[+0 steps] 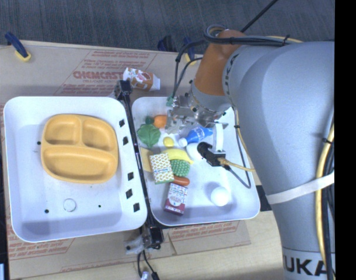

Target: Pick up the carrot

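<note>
Carrot [160,121], small and orange, lies at the upper left of the right bin [248,206], just beside green leafy toy [148,134] and near a crowded cluster of items at frame centre. Gripper [179,116] hangs just right of the carrot; whether its fingers are open or closed cannot be told. Likely risks, judged from this layout: the fingers close on the leafy toy or blue bottle [199,135] instead, or nudge the carrot against the bin wall. Left bin [17,214] holds yellow tray [79,147].

One fixed camera above the table [79,66], looking down at a slant on both bins [14,156], arm [283,109] entering from right.
</note>
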Robot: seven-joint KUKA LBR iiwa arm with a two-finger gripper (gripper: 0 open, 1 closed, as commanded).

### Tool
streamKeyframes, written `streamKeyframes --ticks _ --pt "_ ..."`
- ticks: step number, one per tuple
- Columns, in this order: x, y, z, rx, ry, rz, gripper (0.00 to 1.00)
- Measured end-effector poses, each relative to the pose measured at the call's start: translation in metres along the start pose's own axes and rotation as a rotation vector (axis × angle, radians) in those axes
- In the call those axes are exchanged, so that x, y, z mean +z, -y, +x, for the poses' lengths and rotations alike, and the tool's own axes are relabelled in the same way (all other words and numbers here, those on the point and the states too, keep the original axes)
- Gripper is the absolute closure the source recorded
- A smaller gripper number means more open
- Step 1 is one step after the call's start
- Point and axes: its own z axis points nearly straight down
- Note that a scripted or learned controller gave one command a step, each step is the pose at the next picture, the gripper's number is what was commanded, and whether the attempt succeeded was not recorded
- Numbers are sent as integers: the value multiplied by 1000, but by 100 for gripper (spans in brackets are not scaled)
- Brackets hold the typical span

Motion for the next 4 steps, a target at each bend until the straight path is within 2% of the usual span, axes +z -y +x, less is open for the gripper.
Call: streamKeyframes --ticks 1,2,3,4 --pt "-158 54 42 35 0 -5 100" --pt "-115 94 88 -54 1 -1 100" --pt "-77 177 128 256 1 3 100" --pt "-132 176 107 -272 2 -4 100"
